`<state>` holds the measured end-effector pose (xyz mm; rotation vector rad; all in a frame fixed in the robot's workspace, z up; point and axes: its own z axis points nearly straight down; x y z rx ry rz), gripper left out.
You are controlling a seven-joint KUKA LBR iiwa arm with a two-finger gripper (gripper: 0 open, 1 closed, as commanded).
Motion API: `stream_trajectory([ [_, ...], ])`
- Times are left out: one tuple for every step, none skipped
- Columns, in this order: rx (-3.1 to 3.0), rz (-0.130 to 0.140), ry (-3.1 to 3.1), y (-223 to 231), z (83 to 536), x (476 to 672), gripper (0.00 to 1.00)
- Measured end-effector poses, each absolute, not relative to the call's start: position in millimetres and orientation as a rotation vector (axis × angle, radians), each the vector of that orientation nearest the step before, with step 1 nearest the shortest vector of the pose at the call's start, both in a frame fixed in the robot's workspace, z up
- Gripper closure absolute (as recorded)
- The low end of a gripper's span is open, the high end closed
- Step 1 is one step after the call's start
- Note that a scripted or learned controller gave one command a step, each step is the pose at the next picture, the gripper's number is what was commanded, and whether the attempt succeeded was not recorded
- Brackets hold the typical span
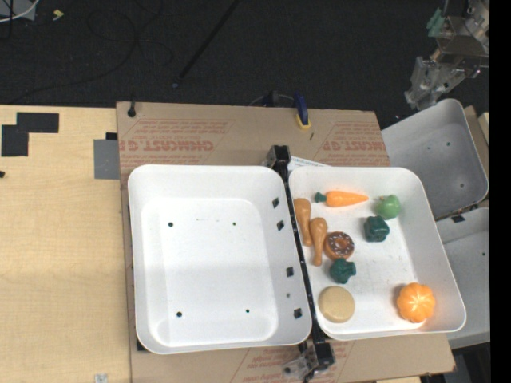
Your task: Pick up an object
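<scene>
A: Where is the end effector point(447, 50) seen, and what can be made out of it?

B: It is seen at the upper right corner, against dark floor, well apart from the bins. It is partly cut off by the frame edge and blurred into a grey metallic tangle, so its opening cannot be told, and nothing can be seen held in it.

A: And the objects to be picked?

B: All are gathered in the right bin point(423, 186). A smooth orange carrot point(345, 199) with a green tip is laid near the far wall, beside a light green round piece point(389, 207). Two dark green lumpy pieces point(376, 229) point(342, 270), too small to be identified, are set either side of a brown frosted doughnut point(338, 245). Two tan elongated pieces point(303, 219) point(318, 238) are laid along the left wall. A pale flat disc point(336, 303) and a ribbed tangerine point(416, 302) are placed nearest the front.

A: The rest?

B: The left bin point(148, 254), glossy white plastic, is clipped to its neighbour over printed cardboard point(200, 138) on a pale wood tabletop point(56, 246).
</scene>
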<state>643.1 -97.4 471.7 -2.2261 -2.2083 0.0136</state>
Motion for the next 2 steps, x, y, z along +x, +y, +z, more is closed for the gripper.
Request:
stream_trajectory([
  [-2.224, -0.002, -2.224, -110, 541, 644.1, 1.0],
  [-2.207, 0.016, -2.215, -66, 399, 639.6, 1.0],
])
